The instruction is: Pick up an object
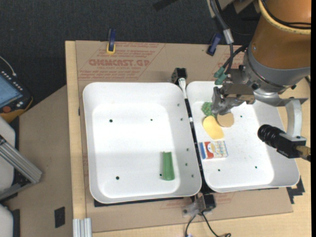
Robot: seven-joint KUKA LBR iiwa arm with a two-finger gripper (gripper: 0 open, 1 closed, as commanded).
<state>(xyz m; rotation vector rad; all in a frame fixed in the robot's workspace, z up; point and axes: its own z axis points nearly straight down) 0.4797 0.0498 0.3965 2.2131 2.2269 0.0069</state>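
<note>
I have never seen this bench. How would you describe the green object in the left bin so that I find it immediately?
Start from the left white bin, the one farther from the arm. Near its front right corner lies a small green block, elongated and resting flat on the bin floor. It lies alone in that bin, while the yellow piece and the small printed card lie in the right bin.

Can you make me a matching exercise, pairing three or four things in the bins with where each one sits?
Things:
1. green block
2. yellow object
3. small printed card
4. gripper

Places:
A. right bin, just below the yellow object
B. left bin, lower right part
C. over the right bin's upper left part
D. right bin, beside a tan disc

Pairs: 1-B, 2-D, 3-A, 4-C
</note>
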